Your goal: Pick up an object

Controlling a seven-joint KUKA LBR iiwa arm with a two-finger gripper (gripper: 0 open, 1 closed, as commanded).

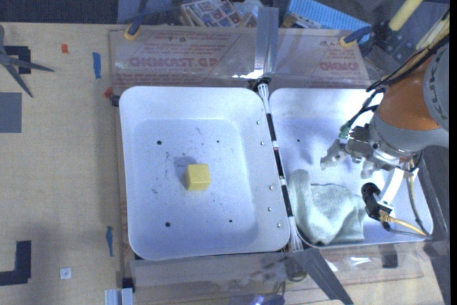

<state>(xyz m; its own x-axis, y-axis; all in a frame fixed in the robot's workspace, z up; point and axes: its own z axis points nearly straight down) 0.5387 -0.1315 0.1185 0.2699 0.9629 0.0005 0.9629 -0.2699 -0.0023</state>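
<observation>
Wooden bench (57,175), white bins (143,111) (cluttered floor behind)

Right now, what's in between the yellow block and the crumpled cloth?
In the camera view, the raised rims where the two bins meet lie between the yellow block and the cloth; otherwise just bare white bin floor.

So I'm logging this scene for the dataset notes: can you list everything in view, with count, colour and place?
Block: one, yellow, near the middle of the left bin.
Cloth: one, pale grey-white, crumpled in the right bin's near left corner.
Bins: two, white, side by side; left bin, right bin.
Clear plastic sheets: two, with red print, behind the bins.
Scissors: one pair, grey, at the bench's left edge.
Blue tape marks: two, on the bench left of the bins.
Arm: one, grey with orange band, over the right bin.
Gripper: one, metallic, above the right bin floor beside the cloth.
</observation>
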